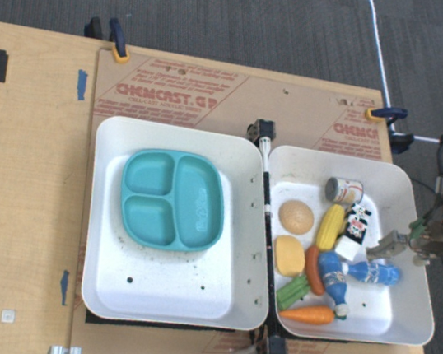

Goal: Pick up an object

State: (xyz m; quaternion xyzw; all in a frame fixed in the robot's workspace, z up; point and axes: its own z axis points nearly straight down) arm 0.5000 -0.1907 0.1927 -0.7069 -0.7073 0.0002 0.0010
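Observation:
The right white bin (411, 323) holds several toy foods. Among them are a tan bun (296, 217), a yellow corn cob (330, 225), a small can (343, 190) and a black-and-white cow bottle (357, 222). Toward the front lie a yellow block (289, 256), a carrot (308, 314), a green pepper (293, 291) and two blue bottles (371, 273). My gripper (384, 246) reaches in from the right edge, low over the bin's right side. It sits just above the lying blue bottle and beside the cow bottle.
The left white bin (97, 277) holds a teal divided plate (173, 199). The two bins meet along a narrow ridge with a black clamp (261, 129) at its far end. Cardboard and a wooden bench surround them. Cables hang at the right.

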